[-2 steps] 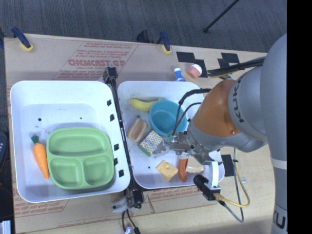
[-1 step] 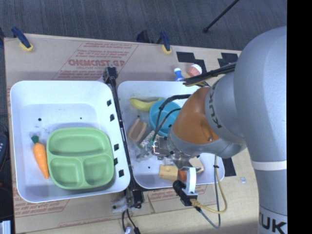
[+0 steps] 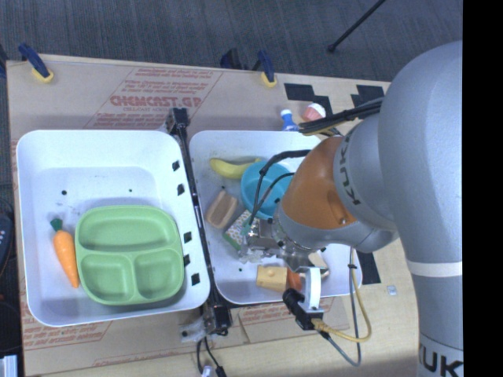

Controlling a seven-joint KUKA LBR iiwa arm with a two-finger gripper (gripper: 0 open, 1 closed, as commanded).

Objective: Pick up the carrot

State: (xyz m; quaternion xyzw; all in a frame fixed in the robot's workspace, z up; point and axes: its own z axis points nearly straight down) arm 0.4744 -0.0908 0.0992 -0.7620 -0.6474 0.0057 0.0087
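The carrot (image 3: 65,256), orange with a green top, lies in the left bin (image 3: 31,163) against its left wall, just left of the green divided plate (image 3: 130,254). My gripper (image 3: 263,246) hangs low in the right bin (image 3: 236,289), far to the right of the carrot, among the items there. The grey arm with its orange band (image 3: 314,195) covers much of that bin.
In the right bin lie a yellow banana (image 3: 229,167), a blue cup (image 3: 263,187), a tan bread-like piece (image 3: 221,209) and a yellow block (image 3: 273,277). A black divider clamp (image 3: 189,203) runs between the bins. A cable (image 3: 346,332) loops at the front right.
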